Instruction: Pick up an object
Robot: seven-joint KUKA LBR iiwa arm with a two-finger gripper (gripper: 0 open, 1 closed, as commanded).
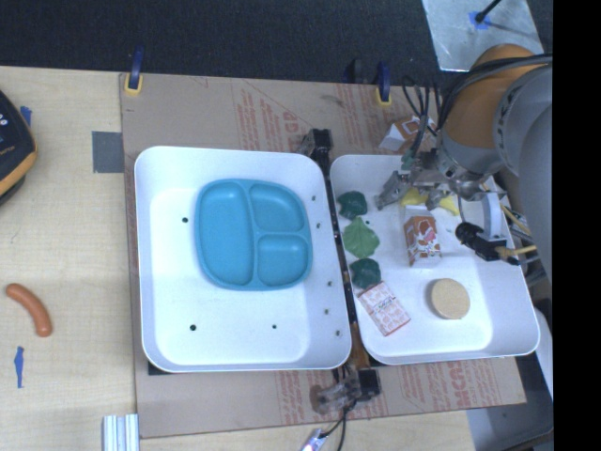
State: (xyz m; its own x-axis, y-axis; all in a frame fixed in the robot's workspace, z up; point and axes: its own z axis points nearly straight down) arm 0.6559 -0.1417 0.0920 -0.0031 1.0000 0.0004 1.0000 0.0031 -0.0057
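My gripper (413, 192) hangs over the far end of the right bin (498, 341), with the grey arm and its orange band reaching in from the right. Just in front of it stands a small red and white carton (423, 239). Three dark green lumps lie along the bin's left wall: one at the back (352, 203), one in the middle (361, 240), one nearer the front (365, 272). A flat red and white packet (383, 308) lies at the front left. A tan round disc (450, 299) rests at the front right. Nothing shows between the gripper's tips.
The left bin (169, 336) holds a blue divided plate (254, 233). An orange sausage (30, 308) lies on the wooden bench at far left, outside the bins. A yellow and black device (11, 148) sits at the left edge.
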